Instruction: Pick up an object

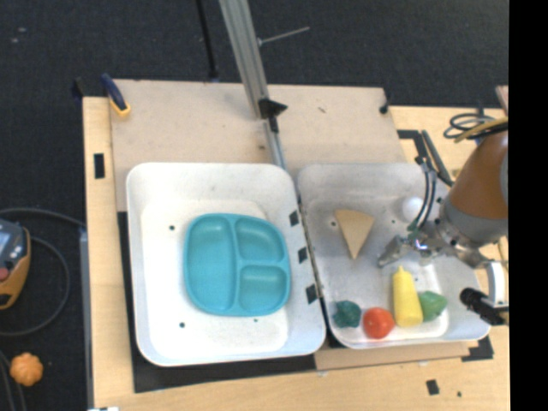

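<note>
Bench carries two shallow white bins side by side. Left bin (154,187) holds a teal divided plate (237,264) lying flat, roughly centred, apart from all small items; it looks like a fixed prop rather than a pick candidate. Right bin (360,178) holds the loose items, mostly bunched along the near wall, prob. where they settle after drops: dark green lump (347,313) near-left, red ball (378,322) just right of it, yellow bottle (405,296) upright-ish, touching or just beside the red ball, green piece (433,303) against the bottle's right side. Tan wedge (354,231) lies alone mid-bin, well apart from the cluster. Small white ball (412,205) sits toward the far-right part of the bin.

Arm enters from the right, orange band visible above the wrist. Gripper (402,251) is low in the right bin, w/ nothing seen between its fingers. Open or closed: cannot tell, detail too small.

Relative position: yellow bottle is closest, just near-side of the gripper. Tan wedge is left of it, close. White ball is on the far side, close. Judgement: grasp not yet made; bottle or wedge is the likely target.
</note>
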